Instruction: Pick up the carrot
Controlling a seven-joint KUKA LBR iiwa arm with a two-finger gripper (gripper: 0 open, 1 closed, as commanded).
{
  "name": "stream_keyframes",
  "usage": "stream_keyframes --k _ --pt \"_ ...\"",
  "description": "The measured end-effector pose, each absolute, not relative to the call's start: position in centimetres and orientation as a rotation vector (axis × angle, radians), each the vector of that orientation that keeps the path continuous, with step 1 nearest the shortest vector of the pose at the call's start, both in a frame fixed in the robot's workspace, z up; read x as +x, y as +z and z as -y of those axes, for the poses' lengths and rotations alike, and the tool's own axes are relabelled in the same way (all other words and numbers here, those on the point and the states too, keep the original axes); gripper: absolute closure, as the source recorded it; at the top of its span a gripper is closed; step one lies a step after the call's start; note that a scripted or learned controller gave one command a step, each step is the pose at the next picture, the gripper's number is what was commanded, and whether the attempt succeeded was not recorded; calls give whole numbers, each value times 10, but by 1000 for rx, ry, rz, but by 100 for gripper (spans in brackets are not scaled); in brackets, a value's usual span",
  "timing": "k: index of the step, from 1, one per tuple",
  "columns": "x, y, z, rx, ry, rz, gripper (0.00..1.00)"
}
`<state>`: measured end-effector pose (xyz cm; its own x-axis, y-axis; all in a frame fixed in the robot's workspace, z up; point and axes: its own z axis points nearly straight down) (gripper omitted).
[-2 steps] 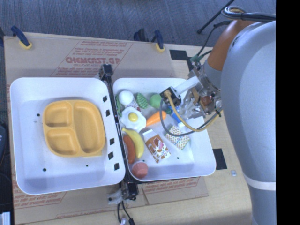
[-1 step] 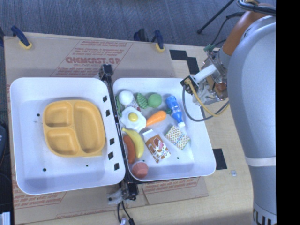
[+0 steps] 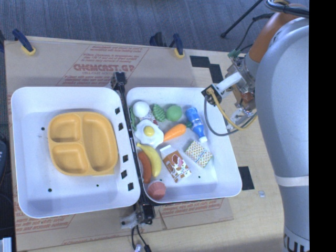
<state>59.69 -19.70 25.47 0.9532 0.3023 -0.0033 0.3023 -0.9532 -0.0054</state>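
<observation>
Carrot (image 3: 175, 132), a small orange toy, lies in the right white bin (image 3: 223, 156), near the bin's middle and a little toward its far side. Its long axis runs diagonally: the thicker end points up and to the right, toward a blue bottle (image 3: 196, 123), and the narrow tip points down and to the left, touching or nearly touching a fried egg toy (image 3: 148, 133). Just beyond the carrot sits a green round item (image 3: 174, 112), with a white egg (image 3: 140, 109) farther left. Nearer the front of the bin lie a yellow banana (image 3: 151, 158), a red sausage-like piece (image 3: 144, 167), a small picture carton (image 3: 176, 165), a patterned packet (image 3: 198, 153) and a pinkish-red round item (image 3: 156, 190). The left white bin (image 3: 21, 140) holds a yellow divided tray (image 3: 83, 142), well apart from the carrot. The grey arm (image 3: 286, 114) with its orange band enters from the right, and the gripper (image 3: 242, 91) hangs over the bench just outside the right bin's far right corner, apart from the carrot and not over it. Whether its pincer is apart or together cannot be told, as cables and brackets hide it. Both bins rest on a cardboard sheet (image 3: 94, 62) held by blue clamps (image 3: 23, 42).
</observation>
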Motion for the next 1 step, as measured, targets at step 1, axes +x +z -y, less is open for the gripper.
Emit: stream_keyframes --k 1 --pt "556 147 182 -3044 9 752 0"
